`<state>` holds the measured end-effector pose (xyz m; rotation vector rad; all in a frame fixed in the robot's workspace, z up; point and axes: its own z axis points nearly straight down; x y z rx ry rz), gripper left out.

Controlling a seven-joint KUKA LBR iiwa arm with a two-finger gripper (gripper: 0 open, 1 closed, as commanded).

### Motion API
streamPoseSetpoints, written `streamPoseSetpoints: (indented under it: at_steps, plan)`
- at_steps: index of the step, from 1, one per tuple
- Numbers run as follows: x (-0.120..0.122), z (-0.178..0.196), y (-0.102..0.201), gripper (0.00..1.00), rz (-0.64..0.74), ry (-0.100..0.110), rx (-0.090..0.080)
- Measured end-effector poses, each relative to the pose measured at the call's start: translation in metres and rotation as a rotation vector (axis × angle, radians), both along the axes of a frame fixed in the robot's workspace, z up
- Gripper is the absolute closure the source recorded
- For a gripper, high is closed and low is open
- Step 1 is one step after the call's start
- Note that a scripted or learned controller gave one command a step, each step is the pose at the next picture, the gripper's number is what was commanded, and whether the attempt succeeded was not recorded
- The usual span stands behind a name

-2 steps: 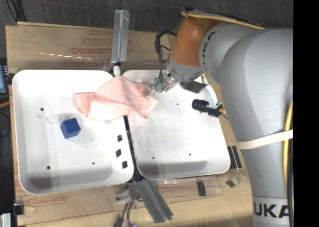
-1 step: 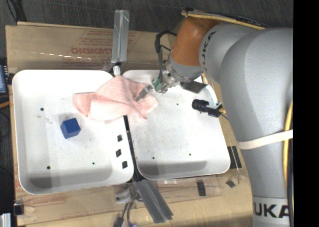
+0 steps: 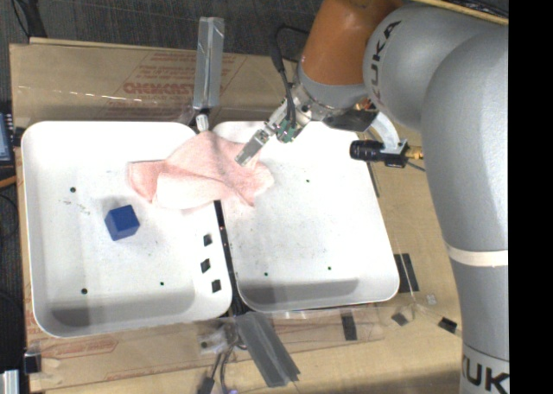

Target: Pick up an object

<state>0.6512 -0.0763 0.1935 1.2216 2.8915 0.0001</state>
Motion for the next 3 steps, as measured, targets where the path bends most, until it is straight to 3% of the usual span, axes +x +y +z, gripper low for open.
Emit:
streamPoseSetpoints:
  at_steps: [1,2,3]
  plan:
    - [-0.034,0.041,-0.013,0.00,0.087,0.004,0.000]
    - [-0.015,-0.070,-0.020,0.00,-0.060,0.005,0.001]
    - [-0.008,-0.100,-0.018,0.00,0.024,0.004,0.001]
